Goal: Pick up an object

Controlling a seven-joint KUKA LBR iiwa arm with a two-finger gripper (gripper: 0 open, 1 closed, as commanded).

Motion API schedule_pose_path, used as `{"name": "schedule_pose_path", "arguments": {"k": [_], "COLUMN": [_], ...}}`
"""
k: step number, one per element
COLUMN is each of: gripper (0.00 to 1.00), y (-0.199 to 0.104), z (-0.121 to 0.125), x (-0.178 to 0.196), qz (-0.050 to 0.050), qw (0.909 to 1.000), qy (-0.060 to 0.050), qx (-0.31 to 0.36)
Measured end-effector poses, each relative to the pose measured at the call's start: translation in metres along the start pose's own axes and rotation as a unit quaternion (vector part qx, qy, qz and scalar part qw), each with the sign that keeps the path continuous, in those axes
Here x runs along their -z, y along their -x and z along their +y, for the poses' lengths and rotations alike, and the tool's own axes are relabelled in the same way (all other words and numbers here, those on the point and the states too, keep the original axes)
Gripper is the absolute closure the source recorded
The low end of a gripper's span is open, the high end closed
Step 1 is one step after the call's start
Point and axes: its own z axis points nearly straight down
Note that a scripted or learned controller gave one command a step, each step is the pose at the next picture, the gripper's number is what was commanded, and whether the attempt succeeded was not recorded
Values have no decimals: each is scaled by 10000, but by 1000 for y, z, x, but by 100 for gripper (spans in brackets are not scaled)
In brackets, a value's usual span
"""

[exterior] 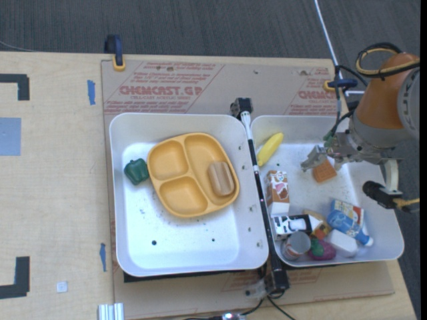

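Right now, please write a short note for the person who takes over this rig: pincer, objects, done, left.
Pincer: low in the right bin, beside the orange block; grip unclear.
Right bin: banana, small carton, blue and white pack.
Left bin: yellow divided plate, green piece.
Done: nothing visibly lifted.
Left: grasp one object and raise it.

1. I see a grey arm (400,122) with a rounded orange band above its wrist.
2. Black cables loop over the band's top.
3. The metallic grey pincer (321,153) looks angular.
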Motion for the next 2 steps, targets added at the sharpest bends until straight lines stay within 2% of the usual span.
{"name": "schedule_pose_path", "arguments": {"k": [1, 2], "gripper": [100, 100], "y": [0, -79], "z": [1, -22], "x": [10, 90], "qz": [-7, 3], "qw": [10000, 10000], "qy": [12, -8], "qx": [-5, 3]}}
